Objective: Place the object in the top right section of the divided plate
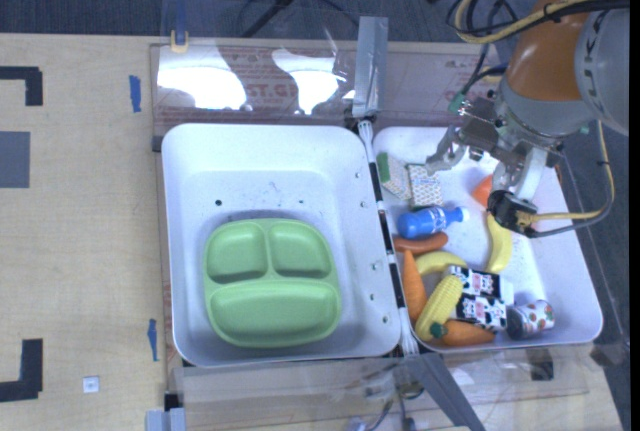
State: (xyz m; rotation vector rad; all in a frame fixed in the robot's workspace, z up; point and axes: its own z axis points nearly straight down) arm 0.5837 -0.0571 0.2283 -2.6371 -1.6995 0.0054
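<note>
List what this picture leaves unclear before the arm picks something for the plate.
- Hand: the wrist and cables sit in front of it in the camera view; its grip state is unreadable.
- Orange item under the hand: mostly covered, kind unknown.
- Toys in the right bin: corn, carrot and box overlap, so lower parts are hidden.
- Bench behind the left bin: glare washes it out.
- Plate: fully visible.

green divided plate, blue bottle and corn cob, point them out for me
green divided plate (pixel 272 304), camera view, on its large bottom section
blue bottle (pixel 425 220), camera view, on the middle of its body
corn cob (pixel 442 300), camera view, on its yellow kernels
</note>
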